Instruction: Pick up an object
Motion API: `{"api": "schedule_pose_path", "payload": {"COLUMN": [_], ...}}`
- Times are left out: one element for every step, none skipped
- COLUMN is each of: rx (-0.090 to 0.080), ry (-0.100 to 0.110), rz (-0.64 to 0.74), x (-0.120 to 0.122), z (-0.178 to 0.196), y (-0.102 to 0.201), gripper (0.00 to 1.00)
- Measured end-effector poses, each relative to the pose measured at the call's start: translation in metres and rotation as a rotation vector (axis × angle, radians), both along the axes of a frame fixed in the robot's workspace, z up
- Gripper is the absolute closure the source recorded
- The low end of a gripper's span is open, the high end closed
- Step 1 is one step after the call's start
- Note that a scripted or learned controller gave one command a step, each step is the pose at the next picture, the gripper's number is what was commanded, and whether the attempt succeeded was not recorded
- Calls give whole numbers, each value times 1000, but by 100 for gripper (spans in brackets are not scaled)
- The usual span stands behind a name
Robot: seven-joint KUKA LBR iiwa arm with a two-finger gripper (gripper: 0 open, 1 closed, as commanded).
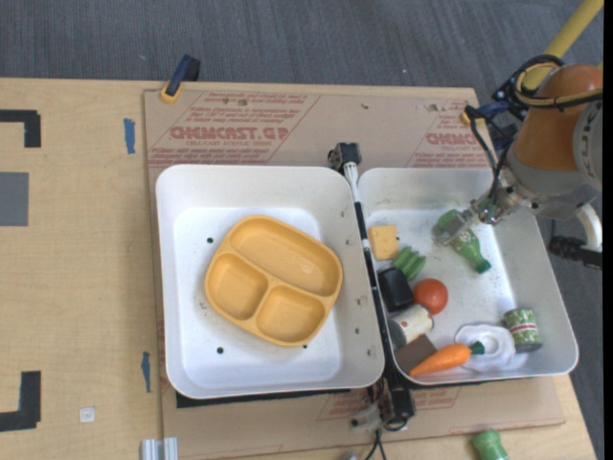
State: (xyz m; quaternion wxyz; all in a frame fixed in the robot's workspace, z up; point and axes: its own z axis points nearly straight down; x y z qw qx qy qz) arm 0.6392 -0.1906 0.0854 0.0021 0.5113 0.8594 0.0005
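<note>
The arm (560, 132) reaches in from the right and ends over the upper part of the right bin (556, 300). Its gripper (476, 214) sits low near a green bottle (471, 250) that lies tilted in that bin, with a greyish-green lump (446, 224) just to the gripper's left. Whether the fingers are apart or closed, and whether anything is between them, I cannot tell: the tips are small and blurred against the bin floor.

The other items lie in the right bin's left and lower parts. A yellow block (384, 241) rests near the wall between the bins, with a small green piece (411, 263) just beside it. Below these are a black block (394, 288) and a red ball (432, 296), close together. Lower still sit a small white and brown piece (413, 327), a brown block (416, 353) and a carrot (442, 359) lying along the near wall. A white piece (487, 342) touches the carrot's tip, and a small green can (522, 329) stands just right of it.

The left bin (182, 257) holds a yellow divided plate (273, 281) with three compartments, lying flat near its middle.

A green object (488, 443) lies on the bench outside the bins, near the bottom edge
</note>
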Motion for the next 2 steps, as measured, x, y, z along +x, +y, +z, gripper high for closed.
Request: {"api": "schedule_pose_path", "payload": {"rx": [-2,1], "ry": [-5,3], "rz": [-1,291], "x": [1,-30], "z": [11,92], "y": [0,60], "gripper": [100,100]}}
